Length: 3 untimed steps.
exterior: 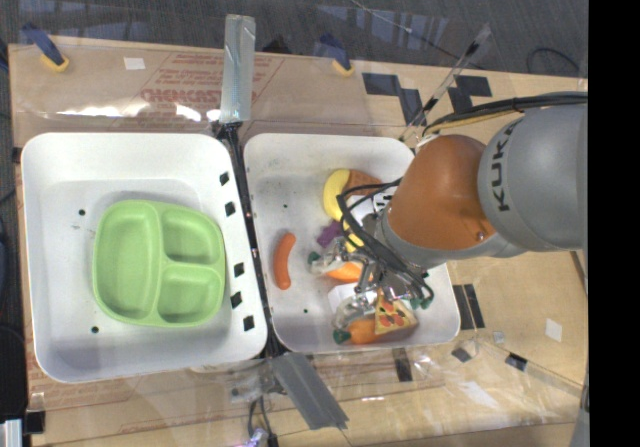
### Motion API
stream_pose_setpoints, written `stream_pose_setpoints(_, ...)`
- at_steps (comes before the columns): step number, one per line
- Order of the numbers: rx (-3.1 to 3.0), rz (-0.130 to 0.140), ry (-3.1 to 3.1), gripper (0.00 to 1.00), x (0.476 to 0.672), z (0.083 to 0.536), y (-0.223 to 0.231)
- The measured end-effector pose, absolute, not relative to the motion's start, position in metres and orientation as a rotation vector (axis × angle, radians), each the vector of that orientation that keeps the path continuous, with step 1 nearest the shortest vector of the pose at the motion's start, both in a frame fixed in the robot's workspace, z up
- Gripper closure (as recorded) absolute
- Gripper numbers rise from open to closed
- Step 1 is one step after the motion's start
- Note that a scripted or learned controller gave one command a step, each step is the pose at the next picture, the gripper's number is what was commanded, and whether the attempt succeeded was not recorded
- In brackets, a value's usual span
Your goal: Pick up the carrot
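The carrot (362, 332) is a short orange piece with a green end. It lies near the front wall of the right bin (300, 330), beside a pizza slice (396, 316). My gripper (363, 293) hangs low over the pile of toy food just behind the carrot. The arm's orange band (440, 203) and its cables hide part of that pile. I cannot see the carrot between the gripper's parts.
The right bin also holds a yellow banana (336, 193), a red-orange sausage (284, 260), a purple piece (328, 233) and another orange piece (345, 273). A green divided plate (158, 262) sits in the left bin (60, 165).
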State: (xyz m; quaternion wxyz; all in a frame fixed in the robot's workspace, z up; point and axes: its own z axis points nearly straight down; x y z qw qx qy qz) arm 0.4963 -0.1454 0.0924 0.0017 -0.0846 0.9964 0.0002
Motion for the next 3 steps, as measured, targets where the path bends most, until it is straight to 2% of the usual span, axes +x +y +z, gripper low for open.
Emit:
stream_pose_setpoints(1, -0.230, 0.005, 3.137, 0.00, 0.496, 0.091, -0.102)
stream_pose_setpoints(2, -0.240, 0.003, 3.135, 1.00, 0.497, 0.101, -0.101)
stream_pose_setpoints(3, -0.689, -0.002, 3.059, 1.00, 0.486, 0.193, -0.083)
